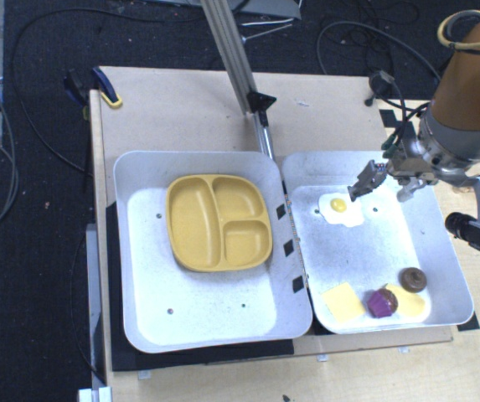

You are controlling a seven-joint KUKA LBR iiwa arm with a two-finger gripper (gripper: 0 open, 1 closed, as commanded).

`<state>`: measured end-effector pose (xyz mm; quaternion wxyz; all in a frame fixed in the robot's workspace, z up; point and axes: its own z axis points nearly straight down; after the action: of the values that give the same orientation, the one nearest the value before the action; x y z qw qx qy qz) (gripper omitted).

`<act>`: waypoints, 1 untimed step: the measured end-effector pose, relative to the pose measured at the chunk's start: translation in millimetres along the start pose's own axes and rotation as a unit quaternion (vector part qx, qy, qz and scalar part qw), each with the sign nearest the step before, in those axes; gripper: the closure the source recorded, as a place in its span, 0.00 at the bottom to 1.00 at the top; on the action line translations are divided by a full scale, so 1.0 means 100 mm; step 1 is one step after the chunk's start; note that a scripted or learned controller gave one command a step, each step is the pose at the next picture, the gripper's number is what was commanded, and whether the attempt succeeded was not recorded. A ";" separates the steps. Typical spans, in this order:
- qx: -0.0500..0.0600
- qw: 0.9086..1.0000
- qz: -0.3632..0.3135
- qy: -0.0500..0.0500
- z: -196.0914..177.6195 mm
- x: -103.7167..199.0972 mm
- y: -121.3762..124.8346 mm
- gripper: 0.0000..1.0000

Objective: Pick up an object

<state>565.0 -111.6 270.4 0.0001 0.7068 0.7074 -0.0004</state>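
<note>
Pincer (384, 184) spread above flat white-and-yellow fried-egg toy (341, 210), nothing between its fingers.
Best to centre over the egg in the right white bin (441, 249), descend fully, then close.

Even, bright overhead light, soft shadows, slightly grainy, dark surroundings.
</note>
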 end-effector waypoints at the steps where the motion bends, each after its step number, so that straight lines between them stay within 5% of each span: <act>1: 0.002 1.000 0.001 0.000 0.43 0.00 -0.03 0.00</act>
<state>562.4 -111.4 227.2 -0.0017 0.7073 0.7069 -0.0017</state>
